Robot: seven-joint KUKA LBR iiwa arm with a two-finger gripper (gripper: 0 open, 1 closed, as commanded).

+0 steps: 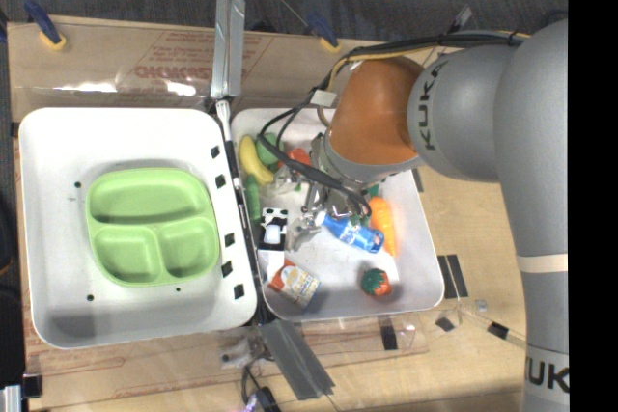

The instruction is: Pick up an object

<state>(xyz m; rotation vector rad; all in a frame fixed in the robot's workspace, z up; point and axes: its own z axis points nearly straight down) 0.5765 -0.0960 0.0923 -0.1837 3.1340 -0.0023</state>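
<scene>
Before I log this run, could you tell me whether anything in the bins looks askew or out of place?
Nothing looks damaged or spilled. The small carton lies tipped on its side near the right bin's front edge, and the green divided tray sits slightly skewed in the left bin.

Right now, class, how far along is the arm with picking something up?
Done: the gripper has reached down into the right bin, among the toys. In hand: nothing visibly lifted. Left: grasp and raise one item, perhaps the blue bottle beside it. The green tray sits untouched.
</scene>
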